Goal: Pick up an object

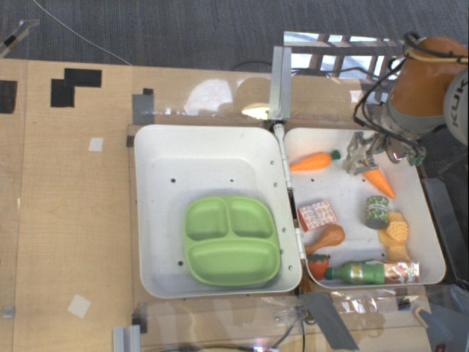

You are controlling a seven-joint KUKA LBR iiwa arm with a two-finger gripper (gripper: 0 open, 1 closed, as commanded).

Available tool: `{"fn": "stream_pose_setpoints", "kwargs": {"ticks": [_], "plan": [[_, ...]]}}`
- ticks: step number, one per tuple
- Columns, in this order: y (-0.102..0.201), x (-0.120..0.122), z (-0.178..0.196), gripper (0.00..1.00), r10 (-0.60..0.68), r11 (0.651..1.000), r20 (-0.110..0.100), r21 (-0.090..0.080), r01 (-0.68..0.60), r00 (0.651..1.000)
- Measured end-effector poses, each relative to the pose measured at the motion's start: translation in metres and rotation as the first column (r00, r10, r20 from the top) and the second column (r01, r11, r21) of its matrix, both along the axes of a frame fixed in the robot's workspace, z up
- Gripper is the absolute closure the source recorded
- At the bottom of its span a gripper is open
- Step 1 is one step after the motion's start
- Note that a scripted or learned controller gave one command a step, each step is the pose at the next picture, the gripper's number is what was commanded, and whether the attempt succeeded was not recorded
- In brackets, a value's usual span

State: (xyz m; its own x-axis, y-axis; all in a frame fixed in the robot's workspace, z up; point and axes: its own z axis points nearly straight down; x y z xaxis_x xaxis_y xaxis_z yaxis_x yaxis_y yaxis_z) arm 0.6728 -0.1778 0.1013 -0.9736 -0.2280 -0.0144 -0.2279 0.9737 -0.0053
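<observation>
My gripper (361,157) hangs low over the far right part of the right bin (350,249). Just below and right of it lies a small orange carrot (379,182), close to or touching the gripper's tip. A larger carrot with a green top (312,161) lies to the gripper's left. Nearer the front are a green can (377,211), yellow corn (396,231), a red-and-white patterned box (316,215), a brown drumstick (327,237) and a green bottle lying on its side (370,272).
The left bin (163,169) holds a green divided plate (231,239) in its front half. A metal post (281,79) stands at the back between the bins. The arm's orange band (425,79) is above the right bin's far right corner.
</observation>
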Motion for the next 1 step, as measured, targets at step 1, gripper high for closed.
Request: {"fn": "stream_pose_setpoints", "kwargs": {"ticks": [1], "plan": [[-0.0002, -0.0003, -0.0004, 0.00, 0.000, 1.000, -0.002, 0.001, 0.000, 1.000]]}}
